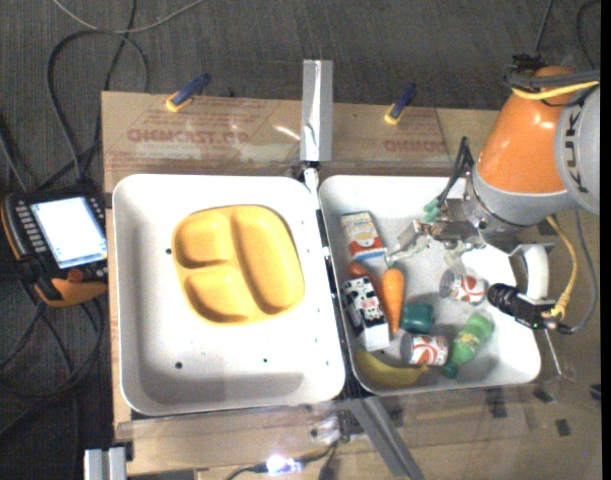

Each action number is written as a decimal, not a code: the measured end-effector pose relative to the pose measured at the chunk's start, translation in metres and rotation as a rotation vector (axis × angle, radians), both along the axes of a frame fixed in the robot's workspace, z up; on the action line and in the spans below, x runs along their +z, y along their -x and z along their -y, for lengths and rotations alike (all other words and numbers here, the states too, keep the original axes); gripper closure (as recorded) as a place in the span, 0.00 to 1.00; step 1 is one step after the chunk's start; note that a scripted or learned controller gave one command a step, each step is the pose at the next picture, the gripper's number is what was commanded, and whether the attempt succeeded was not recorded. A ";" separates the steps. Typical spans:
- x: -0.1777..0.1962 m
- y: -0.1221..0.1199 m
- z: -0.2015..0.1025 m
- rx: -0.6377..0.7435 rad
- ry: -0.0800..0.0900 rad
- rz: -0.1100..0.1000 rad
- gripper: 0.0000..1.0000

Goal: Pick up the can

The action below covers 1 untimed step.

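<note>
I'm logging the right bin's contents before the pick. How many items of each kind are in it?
Cans: 2
Cartons: 2
Carrot: 1
Banana: 1
Green bottle: 1
Teal cup: 1
Total: 8

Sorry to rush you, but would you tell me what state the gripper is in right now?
Gripper: whether it is open or closed cannot be told; it sits over the right bin, with no can between its tips.
</note>
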State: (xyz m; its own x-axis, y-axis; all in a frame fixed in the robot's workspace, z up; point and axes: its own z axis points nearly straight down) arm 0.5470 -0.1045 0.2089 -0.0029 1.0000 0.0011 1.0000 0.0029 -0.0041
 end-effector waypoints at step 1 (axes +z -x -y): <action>-0.076 -0.031 0.000 0.125 0.001 0.001 0.00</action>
State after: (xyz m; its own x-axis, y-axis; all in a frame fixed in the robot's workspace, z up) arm 0.5782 -0.1041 0.1326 -0.1271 0.9919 0.0004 0.9919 0.1271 -0.0034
